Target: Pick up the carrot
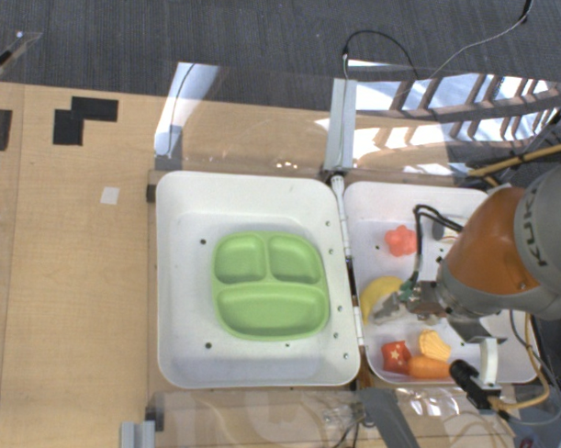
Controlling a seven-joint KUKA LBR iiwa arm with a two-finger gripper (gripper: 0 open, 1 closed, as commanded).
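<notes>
Camera view: the hand point(388, 309) hangs above the carrot point(429, 368); grip unclear. Next, reach down to it.

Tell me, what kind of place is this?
Probably a robot lab: a robot arm reaches over two white bins on a bench, with toy food like a carrot and a green plate.

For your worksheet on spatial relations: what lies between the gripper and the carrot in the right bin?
In the camera view, a small yellow corn-like piece sits between the gripper and the carrot.
</notes>
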